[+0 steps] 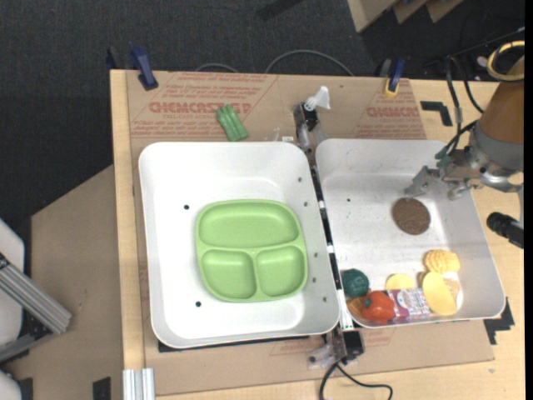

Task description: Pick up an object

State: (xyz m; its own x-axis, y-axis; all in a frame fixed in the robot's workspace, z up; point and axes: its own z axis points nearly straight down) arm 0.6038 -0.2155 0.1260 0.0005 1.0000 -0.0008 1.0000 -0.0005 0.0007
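Nearest the camera, at the bottom rim of the right-hand shallow white bin (491, 248), a cluster of toy foods lies packed together: a dark green rounded piece (355, 282), a red tomato-like piece (379, 306), a pink-and-white wrapped packet (410, 304), and two pale yellow pieces (440, 292), one ridged like a shell. They touch or nearly touch, so a clean hold there looks awkward. Beside them, in the left-hand white bin (166, 223), a light green three-compartment plastic tray (251, 250) sits alone.

Further back in the right bin lies a flat brown round disc like a cookie (411, 216), well apart from the cluster and the likeliest target. It looks light and rigid, but thin and low, so the fingers would need to straddle its edges close to the bin floor, where they could slip over it.

Just beyond and right of it hangs the grey two-finger gripper (441, 178), holding nothing; how wide it stands I cannot tell
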